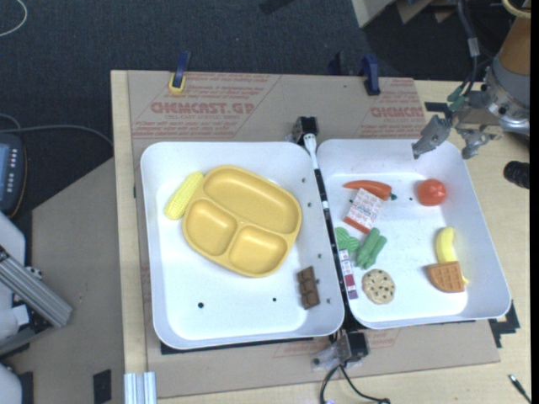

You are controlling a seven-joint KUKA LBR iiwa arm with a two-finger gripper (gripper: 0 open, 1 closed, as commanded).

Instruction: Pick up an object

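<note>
Tomato [431,192] lies in the right bin [493,263], near its back edge, and is the nearest thing to the gripper [449,140], just below it in the view. The fingers look spread with nothing between them, though the angle is poor. A carrot [368,188] lies further left.

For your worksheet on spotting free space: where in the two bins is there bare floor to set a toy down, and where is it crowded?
Left bin: bare floor along the near edge, between the yellow tray and the chocolate bar.

Right bin: a bare strip between the green beans and the banana.

Crowded: the right bin's left side, around the carrot, packet, beans and cookie.
</note>
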